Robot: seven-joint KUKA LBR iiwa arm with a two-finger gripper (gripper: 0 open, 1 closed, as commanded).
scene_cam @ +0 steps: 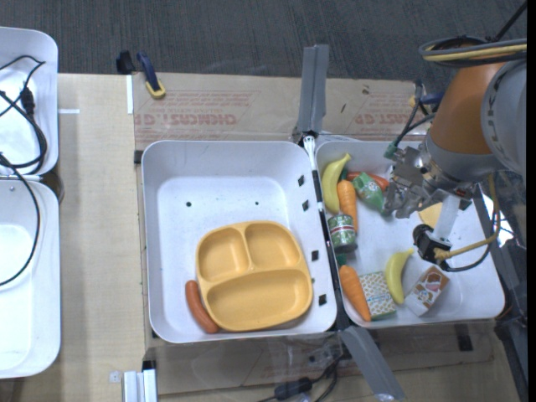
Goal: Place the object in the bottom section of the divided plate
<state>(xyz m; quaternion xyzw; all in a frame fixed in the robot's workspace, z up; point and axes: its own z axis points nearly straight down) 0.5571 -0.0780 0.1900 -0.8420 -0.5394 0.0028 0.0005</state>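
A yellow divided plate (251, 276) lies in the left bin (167, 224), its large bottom section facing the near edge. A sausage (199, 306) lies just left of the plate on the bin floor. My gripper (400, 201) hangs over the right bin (469, 304), its dark fingers pointing down-left near a green packet (369, 191). Below it lie a banana (334, 181), a carrot (347, 203), a green can (342, 232), a second carrot (354, 292), a small banana (396, 275) and a carton (427, 289).
A grey divider post (313, 90) stands between the bins at the back. A yellow clamp (151, 80) lies on the bench at the back left. White containers with a black cable (21, 124) sit at the far left.
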